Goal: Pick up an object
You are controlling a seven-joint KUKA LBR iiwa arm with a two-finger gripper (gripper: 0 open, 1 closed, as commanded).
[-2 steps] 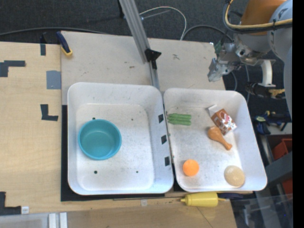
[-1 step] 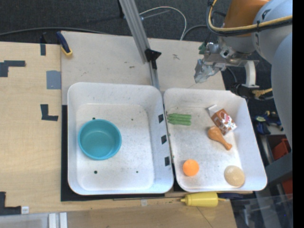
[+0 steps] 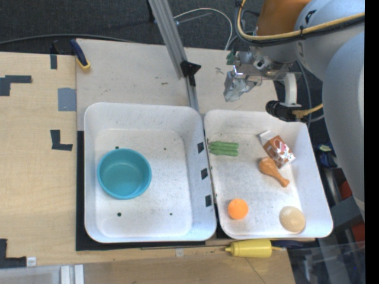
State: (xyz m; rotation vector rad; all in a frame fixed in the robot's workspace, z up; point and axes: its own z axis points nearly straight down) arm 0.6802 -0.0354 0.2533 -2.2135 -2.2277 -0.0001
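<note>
camera view: gripper [image 3: 237, 89] hangs above right bin's [image 3: 315, 158] far rim, well apart from items
grip: cannot tell
target: beans [image 3: 223, 148] nearest, in right bin
advice: centre over beans, descend straight, avoid divider wall

A yellow mustard bottle [image 3: 251, 248] lies on the bench just below the right bin [image 3: 320, 218].

Bright, even overhead light; soft shadows; slightly grainy focus

grey arm [image 3: 343, 70], orange band [image 3: 284, 7] (yellow-black cables looped around), metallic gripper [image 3: 237, 87].
</note>
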